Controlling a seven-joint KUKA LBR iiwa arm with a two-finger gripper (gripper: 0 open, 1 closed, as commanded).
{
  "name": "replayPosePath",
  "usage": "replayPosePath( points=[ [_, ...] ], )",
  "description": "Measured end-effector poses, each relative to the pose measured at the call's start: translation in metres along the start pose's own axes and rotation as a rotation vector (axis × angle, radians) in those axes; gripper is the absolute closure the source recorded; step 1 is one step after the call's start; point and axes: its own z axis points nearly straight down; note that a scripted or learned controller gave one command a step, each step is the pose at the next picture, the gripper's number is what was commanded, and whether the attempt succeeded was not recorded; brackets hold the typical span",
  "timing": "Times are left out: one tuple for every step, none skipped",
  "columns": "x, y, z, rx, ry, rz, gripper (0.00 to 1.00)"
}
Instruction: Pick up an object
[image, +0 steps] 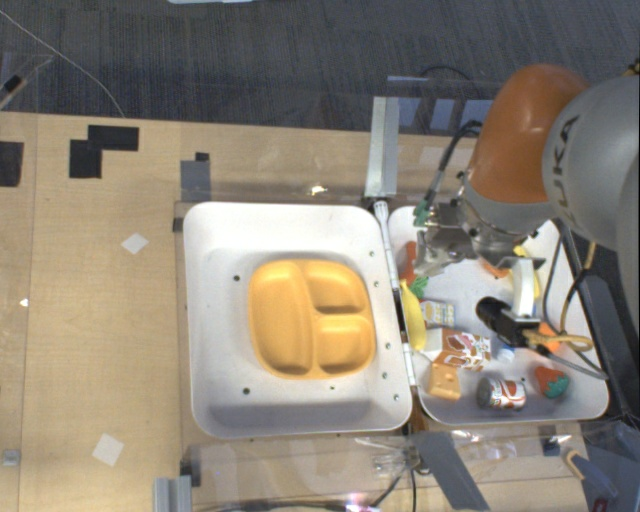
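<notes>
My gripper (430, 258) hangs low over the far left part of the right bin (590, 405), with the arm's orange band above it. Just below it lie a small green piece (418, 286) and a yellow banana (413, 322) along the bin's left wall. A thin red item (408, 262) lies to the gripper's left. Nothing shows between the gripper and these things that I can tell as held.
The left bin (215, 300) holds a yellow divided plate (308, 318). In the right bin's front half lie a pale packet (438, 314), a red-and-white wrapper (466, 350), a cheese wedge (444, 381), a silver can (502, 393) and a red-and-green toy fruit (552, 381).
</notes>
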Motion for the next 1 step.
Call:
replayPosePath(
  points=[
    [-0.0007, -0.0002, 0.0005, 0.001, -0.001, 0.001, 0.0]
  ],
)
